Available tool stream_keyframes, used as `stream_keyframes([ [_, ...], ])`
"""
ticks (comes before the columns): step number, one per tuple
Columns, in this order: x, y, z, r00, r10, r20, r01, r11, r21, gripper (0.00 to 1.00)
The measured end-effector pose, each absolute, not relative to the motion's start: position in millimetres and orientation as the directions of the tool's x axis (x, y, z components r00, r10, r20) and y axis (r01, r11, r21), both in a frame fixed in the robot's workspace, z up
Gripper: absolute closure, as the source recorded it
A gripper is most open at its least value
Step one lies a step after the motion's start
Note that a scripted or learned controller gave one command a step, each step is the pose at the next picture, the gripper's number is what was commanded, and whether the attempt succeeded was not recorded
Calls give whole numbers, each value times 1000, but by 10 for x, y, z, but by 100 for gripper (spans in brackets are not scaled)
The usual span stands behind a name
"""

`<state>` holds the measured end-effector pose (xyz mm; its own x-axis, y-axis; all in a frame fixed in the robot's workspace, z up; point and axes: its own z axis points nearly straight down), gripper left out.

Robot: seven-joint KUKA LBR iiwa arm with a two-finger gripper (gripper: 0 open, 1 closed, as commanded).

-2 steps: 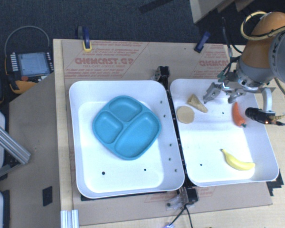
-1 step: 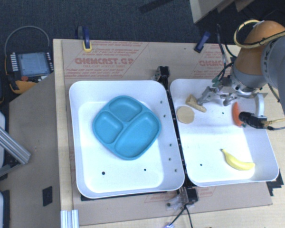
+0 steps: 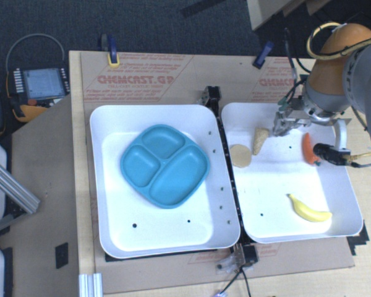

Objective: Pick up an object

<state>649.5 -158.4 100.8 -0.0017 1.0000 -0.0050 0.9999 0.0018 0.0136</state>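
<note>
Over the right bin (image 3: 340, 193), the claw (image 3: 283, 124) hangs low.

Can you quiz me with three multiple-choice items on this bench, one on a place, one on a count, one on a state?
1. Where is the blue divided plate?
A. left bin
B. right bin
C. off the bench

2. How many compartments does the plate have?
A. one
B. three
C. six

3. How is the banana lying?
A. between the gripper's fingers
B. on the plate
C. loose on the right bin's floor

Answers:
1. A, it sits in the left bin.
2. B, ridges split it three ways.
3. C, it lies apart from the gripper.
</note>
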Motion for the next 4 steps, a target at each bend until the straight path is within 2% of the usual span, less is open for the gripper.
stream_keyframes([
  [1,6606,-1568,1518,-1,1000,-2,1000,1,6,100],
  [2,6559,-1630,2121,0,1000,-3,1000,0,7,100],
  [3,6571,-1632,2537,-1,1000,-2,1000,1,7,100],
  [4,6531,-1056,2392,-5,1000,2,1000,5,-2,100],
])
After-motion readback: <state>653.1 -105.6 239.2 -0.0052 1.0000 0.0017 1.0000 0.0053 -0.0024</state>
